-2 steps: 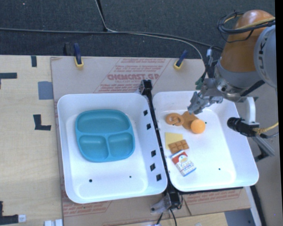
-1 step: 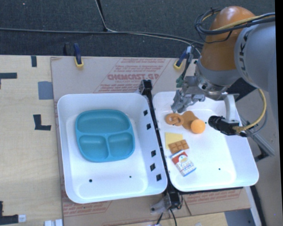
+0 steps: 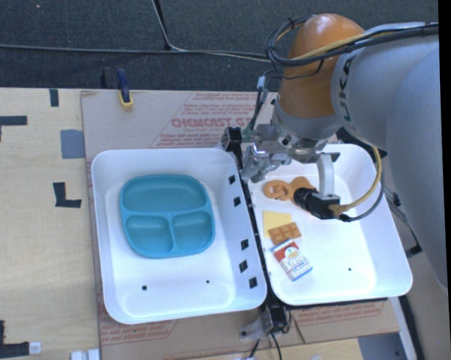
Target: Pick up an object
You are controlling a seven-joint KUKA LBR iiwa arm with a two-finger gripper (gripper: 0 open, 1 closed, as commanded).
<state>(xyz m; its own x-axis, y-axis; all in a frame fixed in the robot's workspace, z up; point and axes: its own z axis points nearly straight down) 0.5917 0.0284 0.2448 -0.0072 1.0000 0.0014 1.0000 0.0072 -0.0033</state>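
Pincer is hovering over the right bin beside the pretzel; its state cannot be told.

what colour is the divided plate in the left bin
Light blue (teal); the moulded plastic three-compartment plate shows plainly in the overhead camera view.

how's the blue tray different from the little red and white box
The blue tray lies in the left bin; the red and white box lies in the right bin. The tray is far larger, one colour, with three compartments; the box is small and printed. Both lie flat, apart from the gripper.
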